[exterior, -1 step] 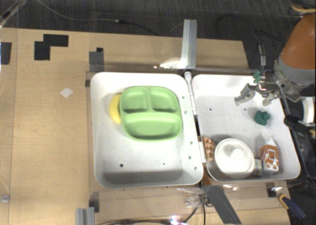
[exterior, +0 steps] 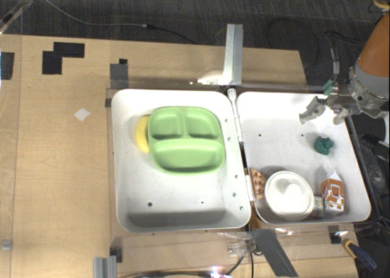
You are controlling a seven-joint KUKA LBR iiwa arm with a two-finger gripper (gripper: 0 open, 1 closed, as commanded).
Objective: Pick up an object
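Gripper (exterior: pixel 321 110) mine, over right bin (exterior: pixel 268 112), far edge. Can't tell if open or clenched; nothing held. Green toy (exterior: pixel 323 144) just below me, nearest thing.

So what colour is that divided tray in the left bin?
Light green: the divided tray, seen best in the camera view, lies over something yellow.

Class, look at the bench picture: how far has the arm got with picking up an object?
Done: nothing looks lifted; the green toy, white bowl and small carton lie in the right bin, the green tray in the left bin. In hand: the tool is above the right bin's far end, carrying nothing visible. Left: descend, grasp, lift.
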